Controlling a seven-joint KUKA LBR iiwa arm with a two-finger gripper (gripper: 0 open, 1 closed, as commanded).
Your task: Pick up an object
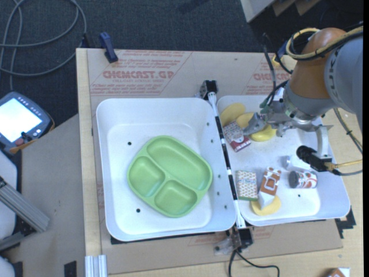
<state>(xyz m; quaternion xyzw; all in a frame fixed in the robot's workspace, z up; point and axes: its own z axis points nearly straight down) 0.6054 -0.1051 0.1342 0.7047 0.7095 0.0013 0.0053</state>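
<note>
The gripper (257, 124) hung low in the right bin (334, 203), just above a yellow toy (262, 135) and beside a red-and-white packet (235, 137). Well to its left, a green divided tray (169, 175) lay in the left bin (115, 120).

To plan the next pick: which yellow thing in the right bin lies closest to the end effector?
The yellow piece just under the end effector, at the bin's upper middle. The other yellow one lies far off at the bottom edge.
</note>
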